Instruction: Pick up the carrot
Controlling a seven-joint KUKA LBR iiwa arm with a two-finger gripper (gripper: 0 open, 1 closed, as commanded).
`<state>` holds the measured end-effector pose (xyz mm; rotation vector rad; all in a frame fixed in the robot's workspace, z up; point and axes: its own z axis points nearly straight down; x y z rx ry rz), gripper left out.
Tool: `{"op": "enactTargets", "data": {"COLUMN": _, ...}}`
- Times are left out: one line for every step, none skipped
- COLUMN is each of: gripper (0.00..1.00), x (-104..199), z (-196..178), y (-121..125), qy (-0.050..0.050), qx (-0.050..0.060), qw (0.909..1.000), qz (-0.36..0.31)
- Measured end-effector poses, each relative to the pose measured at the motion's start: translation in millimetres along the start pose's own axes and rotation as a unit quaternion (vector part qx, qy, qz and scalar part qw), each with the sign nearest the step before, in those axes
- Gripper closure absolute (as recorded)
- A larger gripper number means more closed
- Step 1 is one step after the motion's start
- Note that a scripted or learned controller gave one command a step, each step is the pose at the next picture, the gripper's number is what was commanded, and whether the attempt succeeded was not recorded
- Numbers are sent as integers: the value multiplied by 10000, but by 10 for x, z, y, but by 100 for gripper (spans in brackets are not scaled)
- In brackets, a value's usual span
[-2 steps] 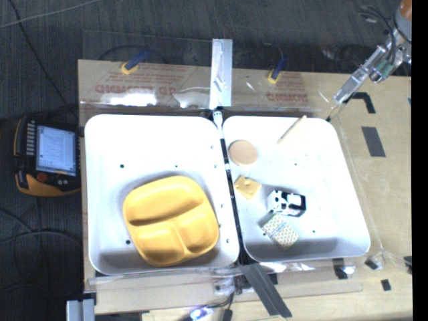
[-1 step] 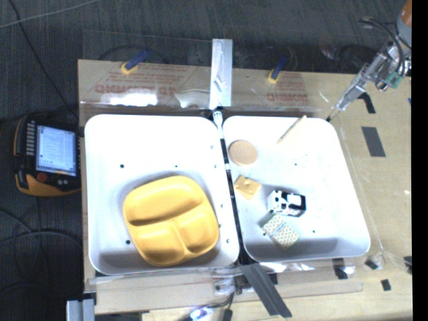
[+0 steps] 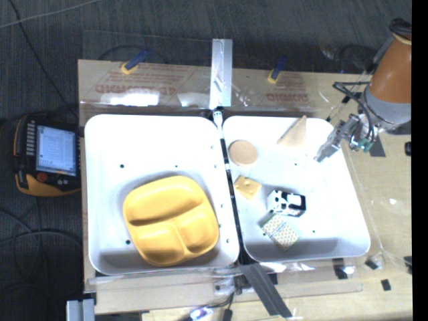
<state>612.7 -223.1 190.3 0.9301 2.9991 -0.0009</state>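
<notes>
Well, from my seat the claw [image 3: 326,151] hangs over the far right corner of the right bin [image 3: 358,236], with the arm [image 3: 391,79] slanting in from the right. At this size and angle I cannot tell whether the claw is released or clenched; nothing visible is caught in it.

The carrot is hard to name with certainty. My best guess is the pale, tapered cone [image 3: 294,132] lying flat on the right bin's floor near its far wall, wide end toward the middle of the bin, tip toward the far edge. It looks washed out, more tan than orange, so I treat that as a judgement. It lies just to the left of the claw, near but apart from it.

The other pieces sit loose in the same bin, I think simply scattered as clutter to pick among: a round tan disc [image 3: 243,152] by the divider, a yellow cube [image 3: 247,188] nearer me, a black-and-white piece [image 3: 289,202] and a patterned block [image 3: 281,232] toward the near wall. The left bin [image 3: 100,179] carries a yellow divided plate [image 3: 171,218], probably the drop-off.

As I read it, the claw needs a short shift left and a drop over the cone.
</notes>
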Motion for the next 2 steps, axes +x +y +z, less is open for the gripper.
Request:
{"op": "enactTargets", "data": {"gripper": 100, "x": -236, "z": -663, "y": 164, "qy": -15, "qx": -6, "qw": 9967, "qz": -809}}
{"op": "enactTargets", "data": {"gripper": 100, "x": -388, "z": -1022, "y": 283, "qy": -22, "qx": -16, "qw": 9541, "qz": -2994}}
